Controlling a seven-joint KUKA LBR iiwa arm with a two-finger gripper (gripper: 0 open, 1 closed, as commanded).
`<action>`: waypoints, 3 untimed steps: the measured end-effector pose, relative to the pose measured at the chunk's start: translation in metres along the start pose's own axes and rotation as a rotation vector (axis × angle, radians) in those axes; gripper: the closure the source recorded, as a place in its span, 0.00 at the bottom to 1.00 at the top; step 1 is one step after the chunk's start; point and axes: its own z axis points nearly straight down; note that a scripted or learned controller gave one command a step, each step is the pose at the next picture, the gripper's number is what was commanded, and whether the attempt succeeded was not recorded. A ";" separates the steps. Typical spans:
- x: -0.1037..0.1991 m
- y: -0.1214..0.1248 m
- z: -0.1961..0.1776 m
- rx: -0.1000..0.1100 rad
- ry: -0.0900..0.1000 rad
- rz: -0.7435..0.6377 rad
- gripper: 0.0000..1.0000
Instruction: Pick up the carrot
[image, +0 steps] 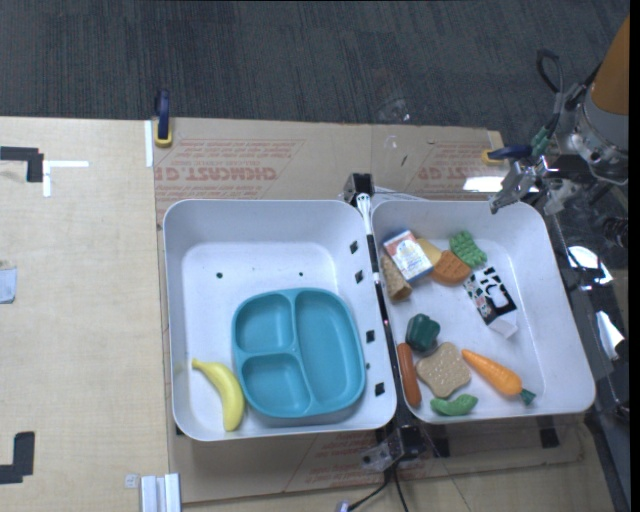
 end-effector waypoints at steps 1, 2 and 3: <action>0.028 -0.028 0.158 -0.030 -0.009 -0.085 0.00; 0.069 0.027 0.176 -0.028 0.002 0.187 0.00; 0.054 -0.045 0.181 -0.013 -0.002 -0.113 0.00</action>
